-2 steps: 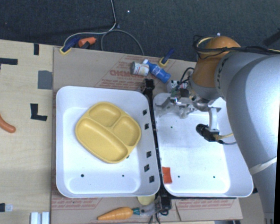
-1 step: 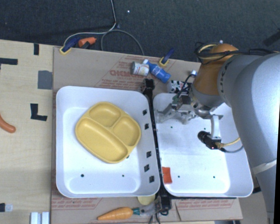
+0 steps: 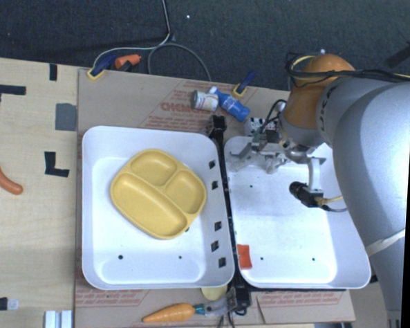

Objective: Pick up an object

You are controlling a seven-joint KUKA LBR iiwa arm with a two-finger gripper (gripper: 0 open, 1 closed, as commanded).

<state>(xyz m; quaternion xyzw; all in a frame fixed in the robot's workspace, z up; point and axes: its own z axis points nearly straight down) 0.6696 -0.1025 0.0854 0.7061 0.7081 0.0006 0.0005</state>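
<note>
I see two white bins (image 3: 91, 208), each dotted with a few small black spots on the floor. The left one holds a pale yellow plate (image 3: 158, 192). The right bin (image 3: 323, 267) shows a small orange-red tag (image 3: 243, 256) at its near left corner. My arm (image 3: 373, 135) is grey with an orange band (image 3: 310, 90). The bench (image 3: 20, 239) is light wood with black and grey marks, under brown cardboard (image 3: 153, 108) with reddish print. An orange-red sausage (image 3: 5, 177) lies left, an orange carrot (image 3: 170, 313) below, and a blue-and-white bottle (image 3: 222, 102) above.
</note>
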